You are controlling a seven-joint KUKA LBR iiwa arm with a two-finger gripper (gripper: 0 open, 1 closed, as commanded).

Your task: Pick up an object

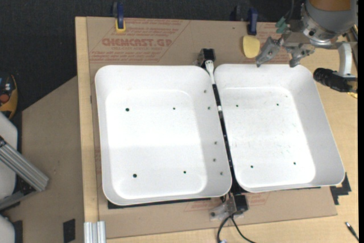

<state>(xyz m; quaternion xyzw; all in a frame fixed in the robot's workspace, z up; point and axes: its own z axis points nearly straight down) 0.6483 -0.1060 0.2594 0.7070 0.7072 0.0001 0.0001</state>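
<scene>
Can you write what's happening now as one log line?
gripper: open, holding nothing | position: above right bin's far edge | yellow object: on board beside it

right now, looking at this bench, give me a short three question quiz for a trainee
1. True or false: the gripper hangs over the far edge of the right bin.
2. What lies on the board just left of the gripper? A) a yellow object B) a red ball C) a green cup
3. Fill in: the gripper's fingers stand ____, with nothing between them.

Key: 1 true. 2 A, the yellow object rests outside both bins, beyond the right bin's far left corner. 3 open.
</scene>
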